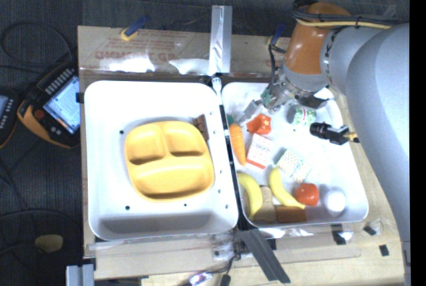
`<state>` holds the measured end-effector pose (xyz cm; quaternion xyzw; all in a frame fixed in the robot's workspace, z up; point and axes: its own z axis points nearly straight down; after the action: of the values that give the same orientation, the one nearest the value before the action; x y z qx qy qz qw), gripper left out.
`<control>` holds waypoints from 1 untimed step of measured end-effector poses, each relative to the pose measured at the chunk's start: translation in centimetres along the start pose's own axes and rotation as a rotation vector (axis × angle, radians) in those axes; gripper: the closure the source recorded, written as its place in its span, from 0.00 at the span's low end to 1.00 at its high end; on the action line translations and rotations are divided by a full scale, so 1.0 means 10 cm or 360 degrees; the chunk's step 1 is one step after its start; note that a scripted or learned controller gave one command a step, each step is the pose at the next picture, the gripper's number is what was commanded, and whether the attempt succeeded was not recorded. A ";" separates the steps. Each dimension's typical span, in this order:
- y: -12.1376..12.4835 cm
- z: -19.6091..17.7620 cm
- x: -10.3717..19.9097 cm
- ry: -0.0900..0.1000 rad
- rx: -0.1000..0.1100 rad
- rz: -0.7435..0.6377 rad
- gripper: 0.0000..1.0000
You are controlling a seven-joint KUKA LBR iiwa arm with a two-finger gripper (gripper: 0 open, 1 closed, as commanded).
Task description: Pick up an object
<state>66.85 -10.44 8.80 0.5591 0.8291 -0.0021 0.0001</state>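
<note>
My gripper (265, 100) hangs over the far left part of the right bin (353, 165), below the orange wrist band. Just under and in front of it lies a red pepper-like toy (260, 124). A carrot (237, 143) lies along the bin's left wall. An orange-and-white carton (259, 150) and a white checked packet (291, 163) lie mid-bin. Two bananas (250, 191) (282, 187), a tomato (307, 193), a white ball (335, 199) and a brown block (289, 214) sit at the near end. I see nothing between the gripper's parts.
The left bin (100, 145) holds a yellow divided tray (170, 158) with a small brown piece (201, 124) at its far right corner. A green-and-white item (303, 115) lies right of the gripper. The grey arm covers the right bin's far right side.
</note>
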 end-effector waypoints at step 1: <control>-0.46 -0.01 0.20 -0.0002 -0.0021 0.0420 0.00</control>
<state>61.83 -10.27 8.93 0.6634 0.7482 0.0031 0.0045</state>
